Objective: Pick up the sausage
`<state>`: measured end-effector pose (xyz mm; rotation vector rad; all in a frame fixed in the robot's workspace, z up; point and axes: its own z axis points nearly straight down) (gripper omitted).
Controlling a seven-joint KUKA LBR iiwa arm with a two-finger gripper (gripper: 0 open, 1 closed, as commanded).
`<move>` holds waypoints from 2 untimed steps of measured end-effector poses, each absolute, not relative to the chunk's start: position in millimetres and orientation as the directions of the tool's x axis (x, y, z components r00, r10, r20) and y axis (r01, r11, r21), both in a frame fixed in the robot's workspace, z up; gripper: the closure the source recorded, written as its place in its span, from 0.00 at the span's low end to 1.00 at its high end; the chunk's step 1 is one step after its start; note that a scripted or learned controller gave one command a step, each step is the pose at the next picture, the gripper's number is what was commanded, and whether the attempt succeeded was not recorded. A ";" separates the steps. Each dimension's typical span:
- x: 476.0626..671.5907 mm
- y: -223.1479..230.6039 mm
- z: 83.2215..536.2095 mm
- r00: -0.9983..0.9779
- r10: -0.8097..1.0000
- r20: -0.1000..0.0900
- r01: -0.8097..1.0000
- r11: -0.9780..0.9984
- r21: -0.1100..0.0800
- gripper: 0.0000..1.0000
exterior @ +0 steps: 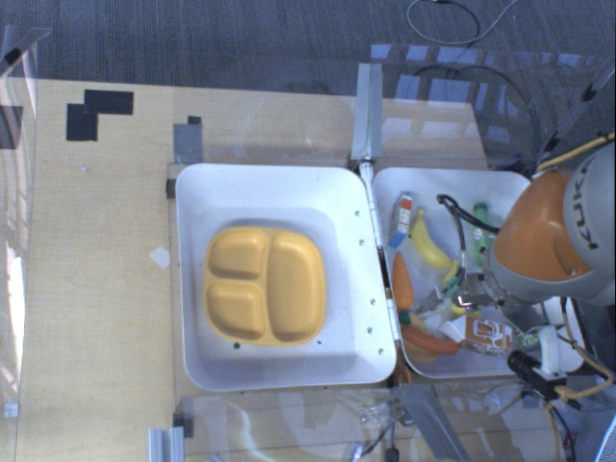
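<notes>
Nothing lifted yet from where I sit: the sausage lies in the right bin, gripper low beside it, finger state I cannot tell.

A robotics lab: a pale wooden counter with black tape marks; two white bins fixed in metal brackets; loose cables on grey carpet; clear plastic guard panels.

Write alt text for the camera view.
A grey and orange robot arm reaches over the right white bin, which holds a banana, a sausage and other small items. The left white bin holds a yellow divided tray.
</notes>
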<state>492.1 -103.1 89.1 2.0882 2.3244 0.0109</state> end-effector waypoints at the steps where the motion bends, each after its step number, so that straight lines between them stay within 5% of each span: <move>1: 547.3 -94.3 88.7 -0.114 0.993 -0.005 0.993 0.114 0.014 0.00; 2: 504.7 -94.9 89.5 -0.434 0.901 -0.010 0.901 0.434 0.017 0.00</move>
